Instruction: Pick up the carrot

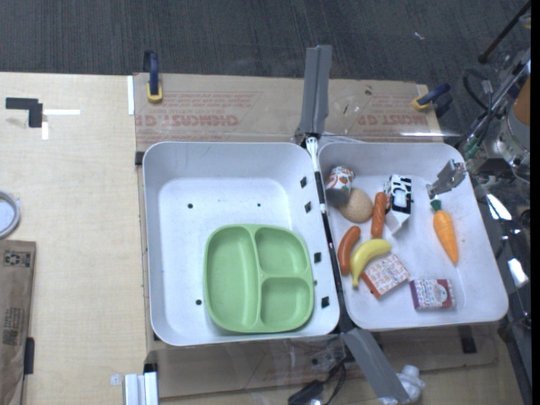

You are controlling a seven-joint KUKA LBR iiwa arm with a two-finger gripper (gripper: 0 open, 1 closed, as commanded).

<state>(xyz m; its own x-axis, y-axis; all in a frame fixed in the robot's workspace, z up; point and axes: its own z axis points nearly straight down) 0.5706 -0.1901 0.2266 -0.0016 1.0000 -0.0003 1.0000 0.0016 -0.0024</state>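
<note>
The carrot [445,236] is orange with a green top and lies lengthwise near the right wall of the right bin [472,310]. Its green end points to the back. My gripper [445,179] hangs just behind and above that green top, close to the bin's back right corner. It holds nothing that I can see. The arm comes in from the right edge.
Left of the carrot lie a black-and-white carton [399,194], a slim orange vegetable [379,213], a potato [358,205], a can [340,178], a banana [369,256], a red-orange piece [348,247] and two small packets [386,274] [432,294]. The left bin [169,184] holds a green divided plate [259,277].
</note>
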